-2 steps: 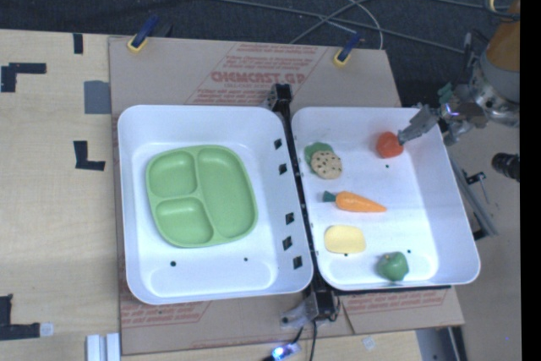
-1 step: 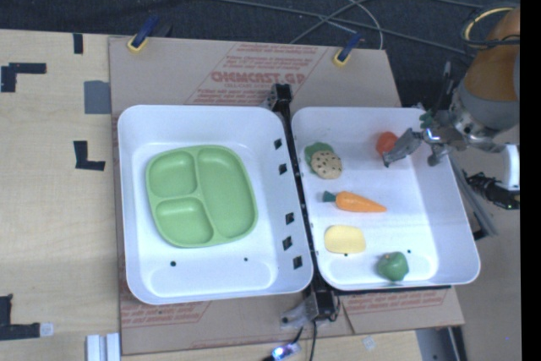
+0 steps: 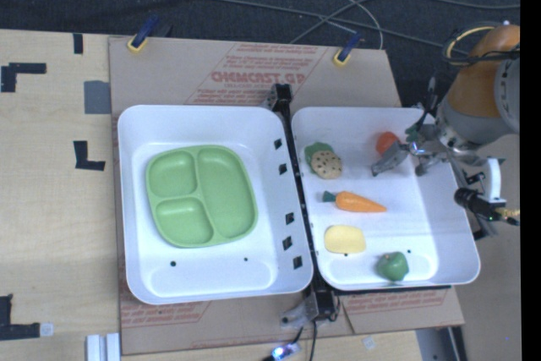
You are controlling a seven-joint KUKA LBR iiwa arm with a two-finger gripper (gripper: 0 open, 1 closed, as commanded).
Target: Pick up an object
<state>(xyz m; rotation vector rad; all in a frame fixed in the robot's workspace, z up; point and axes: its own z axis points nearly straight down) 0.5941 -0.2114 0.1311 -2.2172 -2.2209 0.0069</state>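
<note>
- Left bin [image 3: 135, 182]: green tray [image 3: 201, 194] with three compartments, lying flat and central, probably as a drop-off spot.
- Right bin [image 3: 439, 207]: cookie [image 3: 325, 164] near the divider, carrot [image 3: 359, 201] lying flat mid-bin, yellow piece [image 3: 345, 239] below it, green piece [image 3: 392, 265] near the front wall. All well apart, leaving room for fingers.
- Red piece [image 3: 386, 140] in the far right part, touching or just beside the gripper [image 3: 404, 155]; likeliest pick target.
- Gripper low over the bin, spread wide, nothing seen between the fingers; no grasp made yet.
</note>
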